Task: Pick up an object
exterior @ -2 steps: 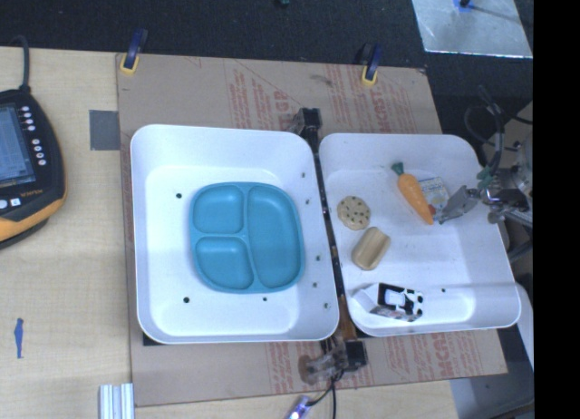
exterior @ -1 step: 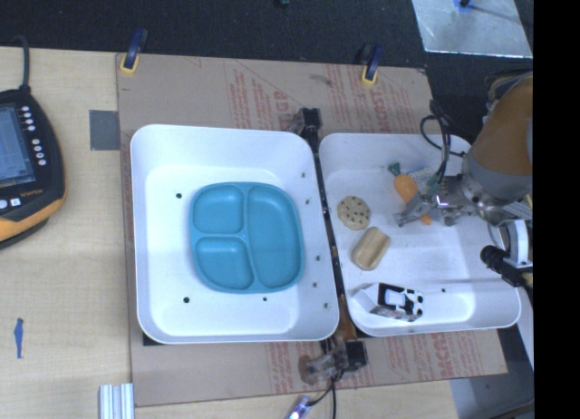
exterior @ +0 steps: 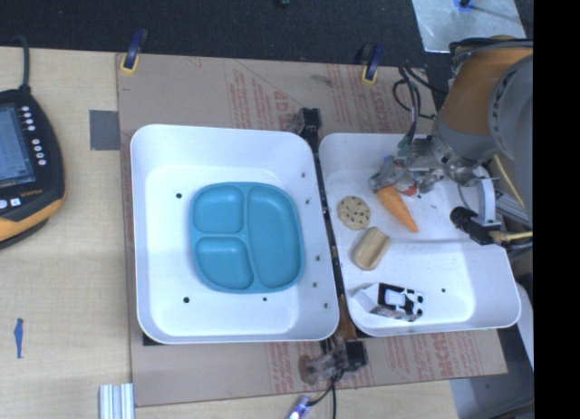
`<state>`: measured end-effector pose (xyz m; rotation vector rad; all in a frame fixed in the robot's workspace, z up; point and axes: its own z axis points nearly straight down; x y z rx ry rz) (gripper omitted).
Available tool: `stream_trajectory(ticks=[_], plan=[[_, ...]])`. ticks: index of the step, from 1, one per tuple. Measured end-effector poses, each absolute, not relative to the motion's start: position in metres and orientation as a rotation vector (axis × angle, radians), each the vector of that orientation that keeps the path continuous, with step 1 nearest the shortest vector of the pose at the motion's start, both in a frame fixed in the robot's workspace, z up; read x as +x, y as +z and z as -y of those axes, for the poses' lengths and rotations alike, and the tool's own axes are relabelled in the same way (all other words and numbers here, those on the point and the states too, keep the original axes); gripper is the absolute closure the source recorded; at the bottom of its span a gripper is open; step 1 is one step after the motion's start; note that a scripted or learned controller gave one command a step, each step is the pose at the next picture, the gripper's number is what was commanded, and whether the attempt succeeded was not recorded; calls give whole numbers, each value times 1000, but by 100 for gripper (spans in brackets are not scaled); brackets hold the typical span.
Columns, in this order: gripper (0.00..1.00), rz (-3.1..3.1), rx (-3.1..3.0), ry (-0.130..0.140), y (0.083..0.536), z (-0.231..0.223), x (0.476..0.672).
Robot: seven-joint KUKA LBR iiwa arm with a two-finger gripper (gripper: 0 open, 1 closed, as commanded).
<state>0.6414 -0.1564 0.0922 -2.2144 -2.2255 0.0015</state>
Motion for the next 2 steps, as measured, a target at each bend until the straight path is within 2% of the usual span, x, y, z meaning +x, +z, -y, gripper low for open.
stream_trajectory(ticks=[1, 2], plan=[[100, 2227, -2212, 4, 104, 158, 641], [0, 2227, -2211, 5, 104, 158, 641]])
